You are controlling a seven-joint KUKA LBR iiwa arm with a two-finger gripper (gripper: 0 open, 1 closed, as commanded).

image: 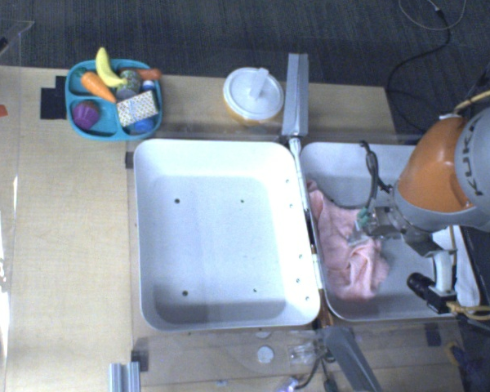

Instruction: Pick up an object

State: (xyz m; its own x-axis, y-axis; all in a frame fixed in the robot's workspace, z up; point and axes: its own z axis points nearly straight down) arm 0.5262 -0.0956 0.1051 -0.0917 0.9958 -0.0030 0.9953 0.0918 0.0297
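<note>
A crumpled pink cloth [347, 251] lies in the right bin [343, 170], against its left wall. My gripper [367, 227] hangs low over the cloth's right side, at or just above the fabric, under the grey and orange wrist [437, 178]. The wrist hides much of the right half of this bin.
The left white bin [220, 227] lies beside the right one, with a raised rim between them. Behind the bins stand a blue tray of toy food [114, 98], a white lidded tub [253, 95] and a grey metal post [296, 96].
</note>
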